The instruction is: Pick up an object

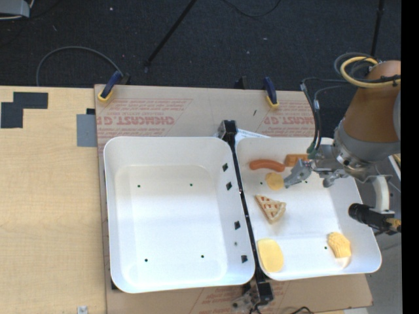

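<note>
The right bin holds several toy foods. A red-orange sausage lies near its back left. An orange piece sits just right of it, and a small yellow round piece lies below. A waffle wedge rests mid-bin. At the front are a yellow oval piece and a corn cob. My gripper hangs low over the back of the right bin. It is open, with one finger beside the small yellow piece. Nothing is between the fingers.
The left bin sits beside the right one, with a black divider strip along their shared edge. Cardboard clamped with blue-and-yellow clamps lies under both bins. Cables loop around my arm at the right.
</note>
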Tool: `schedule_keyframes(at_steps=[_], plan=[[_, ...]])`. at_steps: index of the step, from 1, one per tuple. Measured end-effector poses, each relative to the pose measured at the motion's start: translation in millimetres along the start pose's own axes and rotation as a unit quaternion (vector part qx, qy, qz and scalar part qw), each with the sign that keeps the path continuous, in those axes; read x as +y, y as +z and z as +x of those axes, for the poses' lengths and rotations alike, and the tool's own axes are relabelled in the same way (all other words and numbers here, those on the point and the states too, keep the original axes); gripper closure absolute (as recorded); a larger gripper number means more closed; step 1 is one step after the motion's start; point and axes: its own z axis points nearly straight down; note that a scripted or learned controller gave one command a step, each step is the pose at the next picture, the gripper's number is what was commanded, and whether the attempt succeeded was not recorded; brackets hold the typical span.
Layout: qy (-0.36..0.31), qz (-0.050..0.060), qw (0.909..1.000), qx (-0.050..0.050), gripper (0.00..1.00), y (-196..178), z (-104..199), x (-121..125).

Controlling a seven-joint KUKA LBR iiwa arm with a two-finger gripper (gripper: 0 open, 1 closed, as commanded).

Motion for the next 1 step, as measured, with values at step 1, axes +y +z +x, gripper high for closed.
schedule_keyframes(at_steps=[1], plan=[[-0.001,0.004,1.0000,0.000,0.00,128.6,-1.3,31.1]])
